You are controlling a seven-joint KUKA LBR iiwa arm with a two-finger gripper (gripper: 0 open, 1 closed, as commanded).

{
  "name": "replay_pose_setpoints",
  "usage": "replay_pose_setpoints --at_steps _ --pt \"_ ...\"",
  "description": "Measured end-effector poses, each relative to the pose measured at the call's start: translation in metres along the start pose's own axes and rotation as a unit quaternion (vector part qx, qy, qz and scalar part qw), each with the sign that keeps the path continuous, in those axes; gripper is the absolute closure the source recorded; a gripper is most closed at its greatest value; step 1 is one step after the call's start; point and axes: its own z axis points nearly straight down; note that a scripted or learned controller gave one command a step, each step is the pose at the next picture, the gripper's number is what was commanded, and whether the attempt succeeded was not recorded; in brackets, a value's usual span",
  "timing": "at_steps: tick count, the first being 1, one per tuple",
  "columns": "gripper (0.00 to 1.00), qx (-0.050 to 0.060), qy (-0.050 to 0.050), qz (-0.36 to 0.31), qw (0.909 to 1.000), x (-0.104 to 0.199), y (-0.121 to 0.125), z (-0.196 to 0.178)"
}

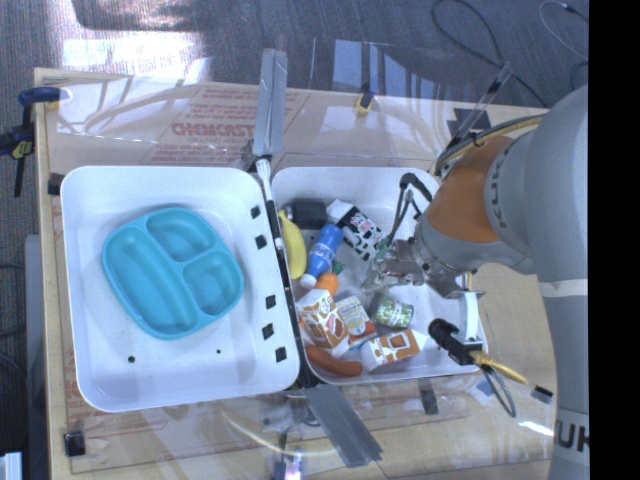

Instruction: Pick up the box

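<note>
end effector (392, 268): grip state cannot tell | over right bin (440, 183) | box (392, 347) apart

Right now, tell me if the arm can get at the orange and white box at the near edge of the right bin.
Probably yes: the box lies on top, uncovered, and the claw hangs just above it beside a green can.

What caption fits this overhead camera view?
Grey arm reaches into the cluttered right bin; a blue tray lies in the left bin.
</note>
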Motion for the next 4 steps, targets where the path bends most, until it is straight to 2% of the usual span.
replay_pose_setpoints --at_steps 1,2,3,4 --pt "1.00 -0.002 0.001 -0.019 0.9998 0.014 -0.001 0.006" --pt "1.00 -0.004 -0.001 -0.086 0.9963 0.029 -0.031 -0.140" --pt "1.00 -0.002 -0.001 0.009 1.0000 0.094 0.001 -0.179" --pt "0.00 -0.002 -0.001 0.009 1.0000 0.094 0.001 -0.179"
